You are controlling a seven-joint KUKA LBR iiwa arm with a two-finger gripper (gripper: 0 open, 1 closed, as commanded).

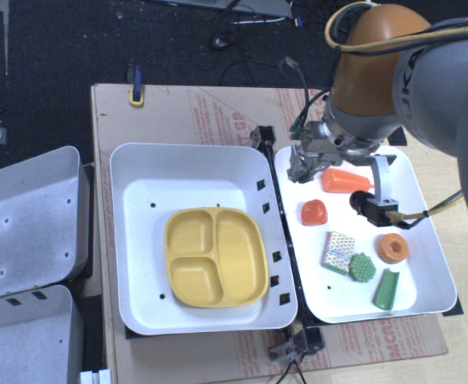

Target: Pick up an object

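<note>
On the worktop (178, 106), I log two shallow white bins; left bin (130, 182): one yellow plastic plate (216, 257), rounded, three compartments; right bin (434, 282): orange carrot-shaped piece (347, 181), glossy red pepper (314, 212), patterned square block (339, 251), knobbly green broccoli (362, 268), orange ring (393, 248), smooth green cylinder (386, 289); claw (304, 169) at the right bin's back left corner, just beside the carrot-shaped piece; its opening I cannot tell.

My arm (446, 86) is big, round and grey, at the upper right of the frame. It has a shiny orange band (374, 54). A yellow cable (354, 45) loops over it. My wrist (334, 146) is dark metal.
</note>
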